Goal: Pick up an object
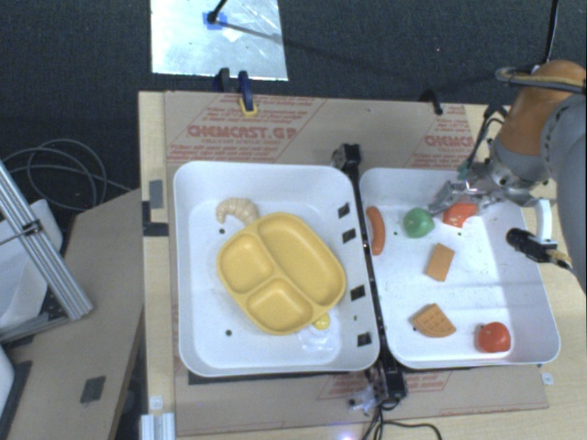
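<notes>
Far off to the claw's left, in the other bin (197, 273), sits a yellow divided plate (280, 271) with a pale curled piece of toy food (237, 210) just beyond its upper edge; none of that is within reach of trouble for now. Closer in, along the left wall of the right bin (537, 337), lies a small sausage (375, 229), and just left of the claw sits a green ball (418, 222). The claw (459, 202) itself is low over an orange-red piece (459, 214), which looks like the likeliest thing to be picked; the piece lies right beneath the fingertips and may be touching them, but whether the claw is released, clenched or actually grasping it cannot be told, as the metal parts blur together there. The risk, as I judge it, is a shallow or off-centre pinch: the piece is small and rounded, so it could squirt out sideways, knock the green ball, or stay behind when the arm lifts. Below the claw, toward the front of the surface, an orange block (440, 262) and a waffle-like wedge (433, 321) lie well apart from it, and a red tomato (493, 336) sits near the bin's front right corner. A dark fitting (530, 243) on the arm hangs near the bin's right rim and could snag it.
</notes>
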Action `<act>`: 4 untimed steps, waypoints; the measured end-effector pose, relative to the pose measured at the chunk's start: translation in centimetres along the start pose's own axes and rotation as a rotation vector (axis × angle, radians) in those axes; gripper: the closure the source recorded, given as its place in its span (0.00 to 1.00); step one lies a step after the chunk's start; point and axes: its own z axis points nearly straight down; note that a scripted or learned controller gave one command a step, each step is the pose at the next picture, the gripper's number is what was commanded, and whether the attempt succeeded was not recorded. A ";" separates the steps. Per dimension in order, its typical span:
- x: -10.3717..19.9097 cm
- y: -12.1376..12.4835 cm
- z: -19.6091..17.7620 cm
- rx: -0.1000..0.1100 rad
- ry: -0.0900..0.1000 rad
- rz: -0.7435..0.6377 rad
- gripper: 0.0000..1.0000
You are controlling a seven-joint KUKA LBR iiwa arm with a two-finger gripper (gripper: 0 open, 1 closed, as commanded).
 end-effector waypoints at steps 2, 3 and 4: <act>-0.2 0.2 -1.7 -0.014 -0.007 -0.003 0.00; -0.2 -4.2 -0.2 -0.002 -0.004 0.006 0.00; -0.2 -3.9 -1.5 -0.011 -0.006 0.004 1.00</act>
